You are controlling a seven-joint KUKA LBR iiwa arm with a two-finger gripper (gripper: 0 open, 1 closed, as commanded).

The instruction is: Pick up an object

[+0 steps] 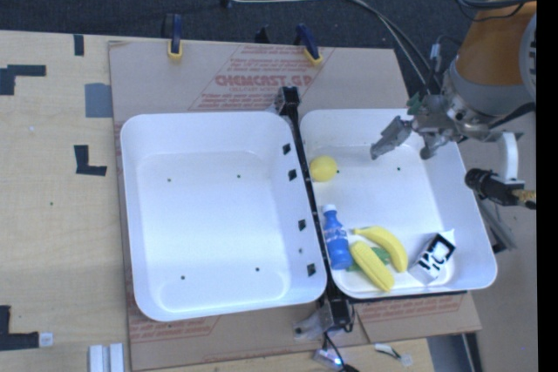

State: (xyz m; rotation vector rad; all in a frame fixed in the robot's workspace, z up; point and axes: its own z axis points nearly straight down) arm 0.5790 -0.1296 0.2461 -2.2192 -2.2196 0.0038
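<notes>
Red "CHEMCAST GP" lettering on the brown cardboard sheet (pixel 253 83) under the bins.

Cardboard sheet (pixel 253 78) with red print, lying beneath both bins, extending left of and beyond the gripper (pixel 407 140). Two clamps (pixel 175 37) on its far edge. Black cable (pixel 261 0) crossing the dark floor beyond.

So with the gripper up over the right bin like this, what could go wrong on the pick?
1. The bananas, blue bottle and black-and-white box crowd the right bin's near corner; a grab there may hit a neighbour or the wall.
2. The yellow ball lies close to the divider and could roll away when touched.
3. The gripper hangs above bare floor, so closing here would likely catch nothing.
</notes>
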